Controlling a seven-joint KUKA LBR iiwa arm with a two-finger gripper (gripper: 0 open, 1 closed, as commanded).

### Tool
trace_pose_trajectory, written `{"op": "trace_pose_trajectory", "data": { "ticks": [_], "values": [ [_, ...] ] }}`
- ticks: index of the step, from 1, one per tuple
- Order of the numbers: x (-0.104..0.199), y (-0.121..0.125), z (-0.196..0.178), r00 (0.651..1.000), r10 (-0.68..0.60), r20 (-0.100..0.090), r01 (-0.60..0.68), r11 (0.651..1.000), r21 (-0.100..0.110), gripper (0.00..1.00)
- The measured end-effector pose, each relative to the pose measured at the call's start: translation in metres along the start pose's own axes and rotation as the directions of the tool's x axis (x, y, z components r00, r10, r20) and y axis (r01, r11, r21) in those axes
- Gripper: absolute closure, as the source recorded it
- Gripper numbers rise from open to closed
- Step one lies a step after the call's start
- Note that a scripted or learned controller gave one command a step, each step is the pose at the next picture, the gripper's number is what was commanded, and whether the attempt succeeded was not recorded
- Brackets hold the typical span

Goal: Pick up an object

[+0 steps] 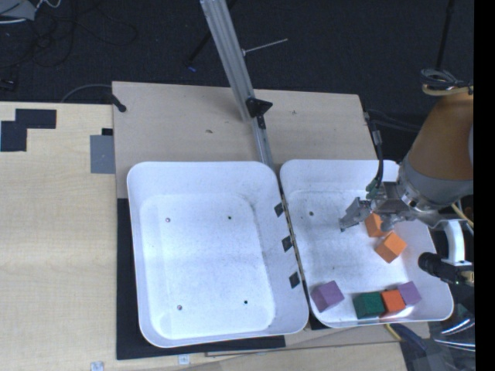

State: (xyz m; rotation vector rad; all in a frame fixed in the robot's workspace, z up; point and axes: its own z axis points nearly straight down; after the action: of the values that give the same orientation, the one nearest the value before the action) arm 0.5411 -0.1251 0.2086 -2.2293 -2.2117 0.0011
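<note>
My gripper [370, 216] hangs low over the right bin [325, 180], near its right side. It is open, with one grey finger [349, 218] splayed out to the left. A small orange block [374, 225] lies right under the gripper, just right of that finger, and I cannot tell whether it is touched. A second orange block [390, 246] rests a little nearer the front, apart from the gripper.
Along the right bin's front edge lie a purple block [327, 294], a green block [369, 305], an orange block [394, 301] and another purple block [410, 292]. The left bin [155, 184] sits beside it. A slanted metal rail [232, 60] rises behind the bins.
</note>
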Motion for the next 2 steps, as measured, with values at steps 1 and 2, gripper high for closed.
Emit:
{"op": "trace_pose_trajectory", "data": {
  "ticks": [1, 2],
  "values": [
    [0.091, -0.014, 0.003, 1.0, -0.015, -0.004, 0.015, 1.0, 0.004, 0.0],
    [0.036, 0.032, -0.03, 1.0, -0.005, 0.003, 0.005, 1.0, -0.005, 0.0]
  ]
}}
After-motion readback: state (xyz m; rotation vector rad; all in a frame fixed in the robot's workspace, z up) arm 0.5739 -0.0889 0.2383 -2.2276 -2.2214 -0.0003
